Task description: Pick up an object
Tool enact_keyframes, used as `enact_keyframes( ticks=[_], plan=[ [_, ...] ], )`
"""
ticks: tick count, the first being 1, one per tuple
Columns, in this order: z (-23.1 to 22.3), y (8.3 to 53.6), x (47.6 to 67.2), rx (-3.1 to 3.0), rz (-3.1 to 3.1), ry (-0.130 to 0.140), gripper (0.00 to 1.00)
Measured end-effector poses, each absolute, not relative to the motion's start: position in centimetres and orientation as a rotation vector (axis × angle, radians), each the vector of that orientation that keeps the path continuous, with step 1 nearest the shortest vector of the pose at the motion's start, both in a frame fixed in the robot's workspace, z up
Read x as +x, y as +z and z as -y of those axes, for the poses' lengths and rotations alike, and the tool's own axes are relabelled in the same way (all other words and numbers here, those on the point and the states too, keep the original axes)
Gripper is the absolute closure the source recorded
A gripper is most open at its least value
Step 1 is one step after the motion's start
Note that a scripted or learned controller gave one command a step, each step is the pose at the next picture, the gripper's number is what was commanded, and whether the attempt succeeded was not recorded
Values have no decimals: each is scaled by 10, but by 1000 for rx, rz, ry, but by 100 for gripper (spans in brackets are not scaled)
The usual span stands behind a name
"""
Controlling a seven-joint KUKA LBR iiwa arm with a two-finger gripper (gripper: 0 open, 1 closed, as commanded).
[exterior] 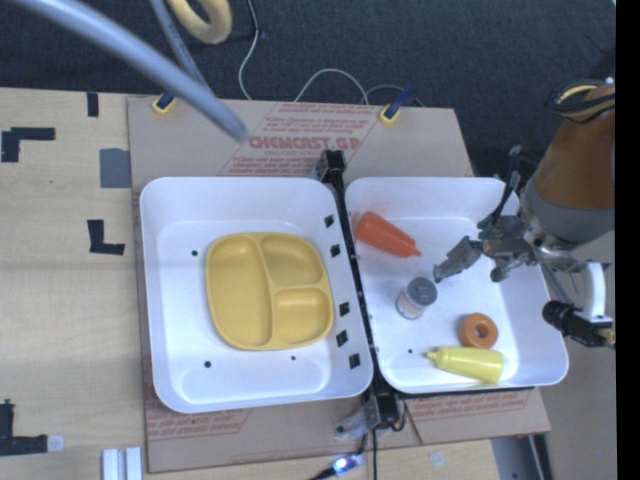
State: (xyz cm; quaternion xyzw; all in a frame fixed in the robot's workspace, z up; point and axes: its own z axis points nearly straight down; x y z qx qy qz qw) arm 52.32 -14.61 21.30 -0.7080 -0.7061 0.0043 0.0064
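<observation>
Two white bins side by side on cardboard sheet (300, 138) over wooden bench (60, 268); dark floor (480, 38) at 12 o'clock. We see left bin (165, 228) holding yellow divided plate (268, 290). Right bin (530, 368): orange bottle (386, 233) at 10 o'clock, grey can (415, 297) centre, orange ring (479, 330) and yellow bottle (466, 362) at 5 o'clock. Gripper (480, 260) at 3 o'clock, fingers spread, pinching nothing.

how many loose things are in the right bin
4. An orange bottle lies near the divider at the far side, a small grey-lidded jar sits mid-bin, an orange ring is toward the near right, and a yellow bottle lies along the near wall. The arm may hide more.
</observation>
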Motion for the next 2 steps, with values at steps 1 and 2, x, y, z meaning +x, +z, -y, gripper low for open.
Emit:
enact_keyframes(
  ticks=[1, 2],
  plan=[
    [146, 220, 526, -2218, 2222, 2, 0],
    [144, 175, 532, -2218, 2220, 5, 0]
  ],
)
